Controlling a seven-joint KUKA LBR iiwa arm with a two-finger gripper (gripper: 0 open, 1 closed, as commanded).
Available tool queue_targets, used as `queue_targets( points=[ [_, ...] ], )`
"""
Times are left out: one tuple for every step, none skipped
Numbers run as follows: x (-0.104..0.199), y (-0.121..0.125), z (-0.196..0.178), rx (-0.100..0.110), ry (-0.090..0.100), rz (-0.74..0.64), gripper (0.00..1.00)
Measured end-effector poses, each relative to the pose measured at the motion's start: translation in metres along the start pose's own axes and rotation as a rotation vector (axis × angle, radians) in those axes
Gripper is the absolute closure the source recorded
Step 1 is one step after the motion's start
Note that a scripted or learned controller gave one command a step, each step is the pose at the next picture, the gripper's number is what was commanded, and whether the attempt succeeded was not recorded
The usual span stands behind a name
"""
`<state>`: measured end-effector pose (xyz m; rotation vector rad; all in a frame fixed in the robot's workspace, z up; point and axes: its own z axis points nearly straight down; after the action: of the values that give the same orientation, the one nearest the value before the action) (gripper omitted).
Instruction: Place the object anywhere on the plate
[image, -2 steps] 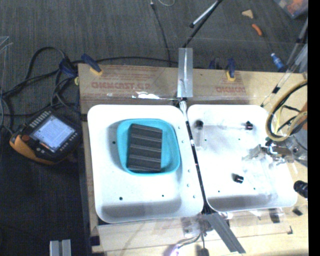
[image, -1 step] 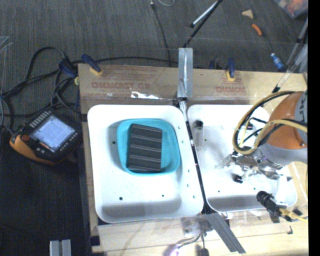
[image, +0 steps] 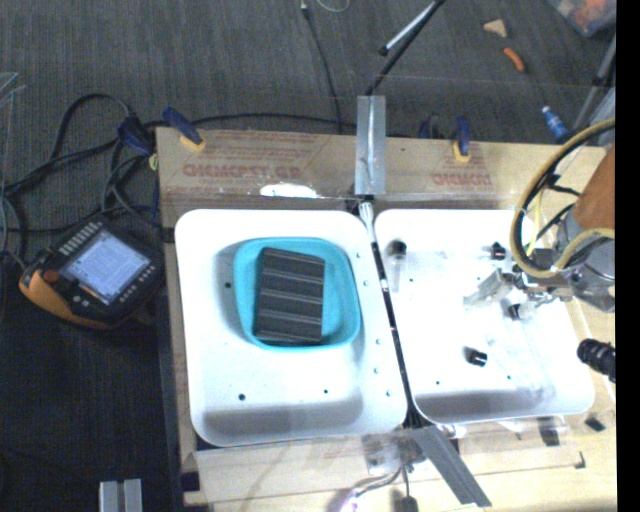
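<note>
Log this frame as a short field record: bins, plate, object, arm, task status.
left bin: holds a blue plate
object: dark ribbed block lying flat on the plate, within its rim
right bin: a few small dark bits on its floor
arm: gripper over the right bin's far right side, apart from the block
beside bench: handheld pendant on the floor, left
task status: block rests on the plate
</note>
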<state>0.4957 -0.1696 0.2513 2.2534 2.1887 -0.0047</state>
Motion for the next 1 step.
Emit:
queue_targets(
  points=[
    [0.0292,-0.0138,0.1173,0.004,0.003,0.160,0.00]
  ],
)
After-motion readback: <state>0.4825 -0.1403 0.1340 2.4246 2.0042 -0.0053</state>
